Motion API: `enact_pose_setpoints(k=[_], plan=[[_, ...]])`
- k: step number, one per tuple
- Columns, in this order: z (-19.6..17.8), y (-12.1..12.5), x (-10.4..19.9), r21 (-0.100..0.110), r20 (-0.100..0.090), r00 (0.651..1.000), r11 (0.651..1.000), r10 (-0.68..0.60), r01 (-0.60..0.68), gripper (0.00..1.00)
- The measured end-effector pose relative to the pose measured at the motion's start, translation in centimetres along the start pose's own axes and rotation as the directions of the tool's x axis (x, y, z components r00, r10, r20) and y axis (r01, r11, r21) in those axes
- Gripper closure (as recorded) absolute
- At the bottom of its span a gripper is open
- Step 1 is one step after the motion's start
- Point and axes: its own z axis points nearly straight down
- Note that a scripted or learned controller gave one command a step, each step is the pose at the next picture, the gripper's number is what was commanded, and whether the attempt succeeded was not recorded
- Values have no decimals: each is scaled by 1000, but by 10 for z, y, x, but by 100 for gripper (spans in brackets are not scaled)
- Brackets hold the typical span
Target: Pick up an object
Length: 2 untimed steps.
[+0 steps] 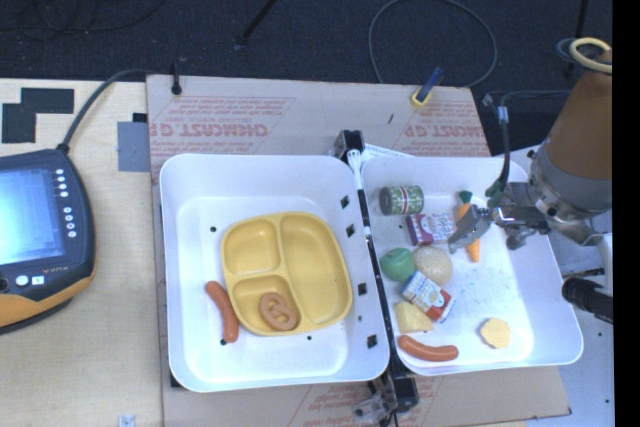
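Observation:
My gripper [468, 233] reaches in from the right and hangs low over the right bin [548, 267], at its upper middle. It sits just right of a purple packet [430, 228] and beside a small orange carrot piece [474, 251]. Another orange bit [463, 210] lies just above it. Nothing shows as held. Nearby lie a green-labelled can [401, 200], a green ball [397, 263], a pale round item [434, 263], a small red-and-white carton [428, 297], a yellow wedge [411, 317], a sausage [428, 349] and a yellow chunk [494, 332].
The left bin [190, 215] holds a yellow divided tray [300, 255] with a pretzel [277, 310] in one compartment, and a sausage [223, 311] beside the tray. A tablet [35, 225] lies at the far left. The arm's orange band [590, 115] rises at the right.

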Motion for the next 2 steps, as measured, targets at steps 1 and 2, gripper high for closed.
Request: enact_pose_setpoints(k=[1, 2], plan=[[178, 46, -25, -3, 1, 1000, 1000, 1, -1, 0], [170, 112, 22, -6, 1, 1000, 1000, -5, 5, 0]])
